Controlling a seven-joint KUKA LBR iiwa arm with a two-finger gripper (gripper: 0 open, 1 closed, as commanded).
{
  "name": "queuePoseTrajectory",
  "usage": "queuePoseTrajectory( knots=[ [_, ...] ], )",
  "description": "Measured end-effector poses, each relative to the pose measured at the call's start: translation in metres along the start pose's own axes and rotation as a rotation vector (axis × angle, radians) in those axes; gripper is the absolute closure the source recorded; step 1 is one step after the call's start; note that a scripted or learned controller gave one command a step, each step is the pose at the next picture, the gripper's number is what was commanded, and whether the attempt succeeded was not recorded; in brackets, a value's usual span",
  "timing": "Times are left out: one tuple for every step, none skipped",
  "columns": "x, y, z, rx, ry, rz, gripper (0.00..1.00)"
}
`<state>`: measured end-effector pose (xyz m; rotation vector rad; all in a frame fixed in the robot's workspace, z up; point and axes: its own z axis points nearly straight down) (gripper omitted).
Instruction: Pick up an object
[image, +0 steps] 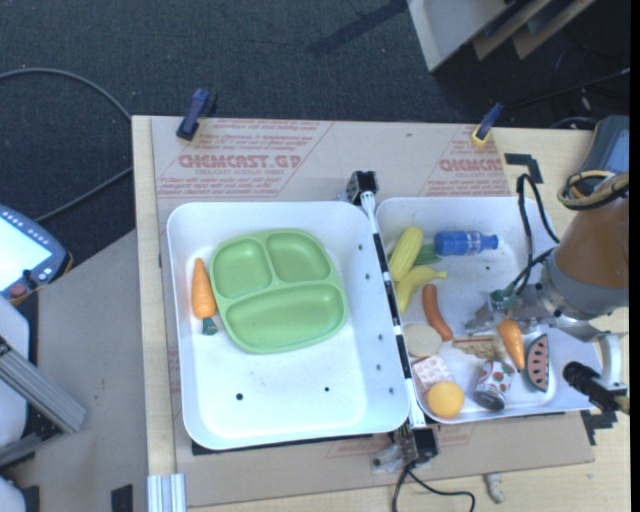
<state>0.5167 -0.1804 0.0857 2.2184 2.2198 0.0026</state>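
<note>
While our pincer (503, 312) hangs low in the right bin (470, 212), we cannot tell how it is set. A carrot (512, 344) lies right beneath it (touching or not, unclear), a watermelon slice (539, 362) just beyond.

We have one fixed camera, high above the bench (300, 150), looking down at a slant. We see both white bins: left bin (200, 400), right bin (480, 210). The arm (590, 250) enters from frame right. Mid-range framing, floor at top.
</note>
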Motion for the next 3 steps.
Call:
queuePoseTrajectory(
  knots=[
    [0.000,-0.001,-0.009,0.001,0.000,0.001,1.00],
    [0.084,0.012,-0.001,-0.003,0.001,0.000,1.00],
    [0.152,0.049,-0.099,0.002,0.002,-0.001,1.00]
  ],
)
